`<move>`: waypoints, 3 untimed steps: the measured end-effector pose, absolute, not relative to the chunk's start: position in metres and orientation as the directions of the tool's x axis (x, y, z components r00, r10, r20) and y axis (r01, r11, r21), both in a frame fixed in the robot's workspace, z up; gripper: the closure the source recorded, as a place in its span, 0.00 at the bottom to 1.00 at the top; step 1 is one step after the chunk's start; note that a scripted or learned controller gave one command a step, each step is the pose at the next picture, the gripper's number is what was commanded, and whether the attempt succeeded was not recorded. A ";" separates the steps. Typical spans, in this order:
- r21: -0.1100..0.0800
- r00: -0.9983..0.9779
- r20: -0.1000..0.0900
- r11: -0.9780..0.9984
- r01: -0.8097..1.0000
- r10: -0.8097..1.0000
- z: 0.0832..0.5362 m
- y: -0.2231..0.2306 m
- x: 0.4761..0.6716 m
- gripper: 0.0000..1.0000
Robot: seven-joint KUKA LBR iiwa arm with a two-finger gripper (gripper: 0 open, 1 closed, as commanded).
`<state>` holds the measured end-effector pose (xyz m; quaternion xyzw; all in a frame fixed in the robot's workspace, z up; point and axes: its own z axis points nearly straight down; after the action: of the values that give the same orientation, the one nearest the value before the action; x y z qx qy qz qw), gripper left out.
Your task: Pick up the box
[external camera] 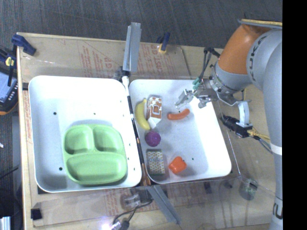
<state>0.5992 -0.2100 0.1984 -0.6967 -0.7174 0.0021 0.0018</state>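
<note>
the gripper [184, 98] hangs open above the sausage [178, 114]; the box [154, 106] leans against the banana [140, 115], so a grasp may slip.

Tray [96, 155] set in left bin [43, 95], box [154, 106], banana [141, 115], sausage [178, 114] placed in right bin [211, 143], gripper [184, 98] held above.

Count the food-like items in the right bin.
6, all in the right bin: banana and box near its left wall, sausage mid-bin, purple fruit below the banana, grey packet and orange piece in front. More could be hidden.
</note>
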 end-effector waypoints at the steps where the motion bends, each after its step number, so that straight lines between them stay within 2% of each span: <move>1: -0.005 -0.101 -0.001 0.101 0.995 0.995 0.129 -0.145 0.629 0.00; 2: -0.006 -0.053 0.001 0.053 0.999 0.999 0.091 -0.138 0.556 0.00; 3: -0.002 -0.060 0.001 0.060 0.998 0.998 0.092 -0.160 0.609 0.00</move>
<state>0.6091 -0.1604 0.0919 -0.6857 -0.7279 0.0002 0.0009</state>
